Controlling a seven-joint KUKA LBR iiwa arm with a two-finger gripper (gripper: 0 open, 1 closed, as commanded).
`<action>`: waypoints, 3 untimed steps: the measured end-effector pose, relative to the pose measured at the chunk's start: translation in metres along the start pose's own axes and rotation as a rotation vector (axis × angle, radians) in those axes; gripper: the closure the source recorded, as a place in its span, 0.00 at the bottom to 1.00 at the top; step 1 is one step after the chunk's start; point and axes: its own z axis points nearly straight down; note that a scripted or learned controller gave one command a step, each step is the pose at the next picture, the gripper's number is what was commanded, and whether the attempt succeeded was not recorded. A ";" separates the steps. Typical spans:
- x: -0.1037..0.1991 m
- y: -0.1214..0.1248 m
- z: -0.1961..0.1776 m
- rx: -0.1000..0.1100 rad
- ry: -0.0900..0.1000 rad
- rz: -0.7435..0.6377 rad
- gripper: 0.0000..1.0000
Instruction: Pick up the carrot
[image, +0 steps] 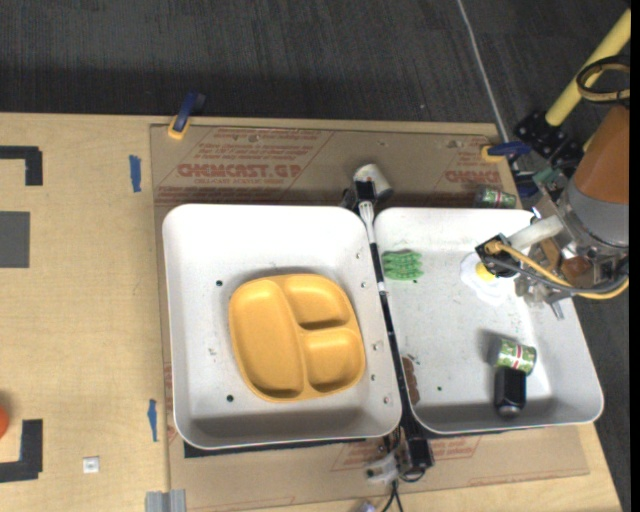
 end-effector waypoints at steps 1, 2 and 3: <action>0.000 0.001 -0.001 -0.002 0.001 0.002 0.00; -0.023 0.010 0.144 -0.009 0.015 0.089 0.00; -0.040 -0.025 0.150 -0.027 0.038 0.044 0.00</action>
